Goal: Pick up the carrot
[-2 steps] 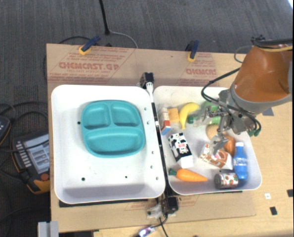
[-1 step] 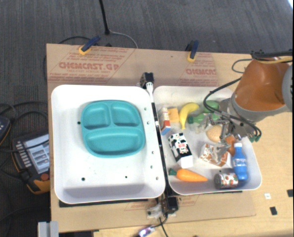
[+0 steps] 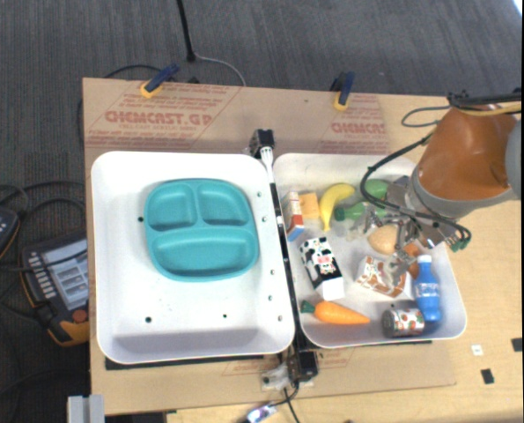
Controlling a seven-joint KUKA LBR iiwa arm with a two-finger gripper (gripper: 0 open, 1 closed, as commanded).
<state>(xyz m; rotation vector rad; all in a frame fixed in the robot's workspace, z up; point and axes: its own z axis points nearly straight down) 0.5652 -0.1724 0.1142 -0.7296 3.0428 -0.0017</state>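
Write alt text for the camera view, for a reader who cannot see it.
A grey robot arm reaches from the right over the right bin, while the carrot lies apart from it near that bin's front edge among toy foods. The left bin holds a teal divided tray.

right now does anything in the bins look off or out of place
Nothing looks spilled or damaged. The right bin is a loose jumble, with the carrot lying flat near its front edge, while the gripper sits farther back over other items. The teal tray lies flat in the left bin.
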